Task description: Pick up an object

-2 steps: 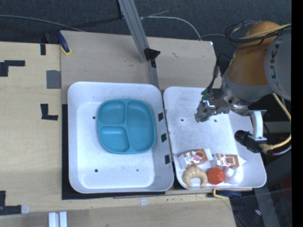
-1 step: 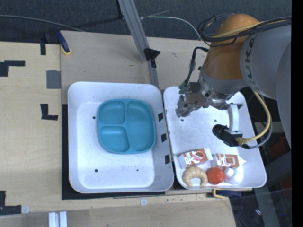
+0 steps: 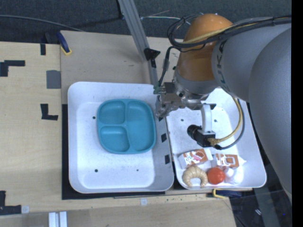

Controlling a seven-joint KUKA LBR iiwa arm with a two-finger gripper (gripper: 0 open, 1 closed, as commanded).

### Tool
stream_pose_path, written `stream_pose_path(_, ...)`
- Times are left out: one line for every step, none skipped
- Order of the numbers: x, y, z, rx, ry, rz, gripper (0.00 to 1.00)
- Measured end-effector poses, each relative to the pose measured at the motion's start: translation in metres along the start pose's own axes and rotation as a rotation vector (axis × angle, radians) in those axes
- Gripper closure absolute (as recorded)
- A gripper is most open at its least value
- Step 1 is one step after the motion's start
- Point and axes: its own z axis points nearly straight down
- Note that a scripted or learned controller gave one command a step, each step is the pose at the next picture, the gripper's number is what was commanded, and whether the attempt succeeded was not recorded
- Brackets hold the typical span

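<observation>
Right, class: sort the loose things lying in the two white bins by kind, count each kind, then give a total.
Divided plate, teal: 1
Croissant: 1
Tomato, red: 1
Packets, white and orange: 2
Total: 5

lab | robot arm (image 3: 208, 46) | taped bench (image 3: 28, 126) | two white bins (image 3: 75, 174)

No lettering can be read near my bins; the printed packets (image 3: 196, 157) beside the croissant (image 3: 195, 176) are too blurred.
</observation>
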Motion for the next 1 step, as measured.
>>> stream_pose_path(0.043,0.015,0.0171,0.0,-0.001,0.003,1.0)
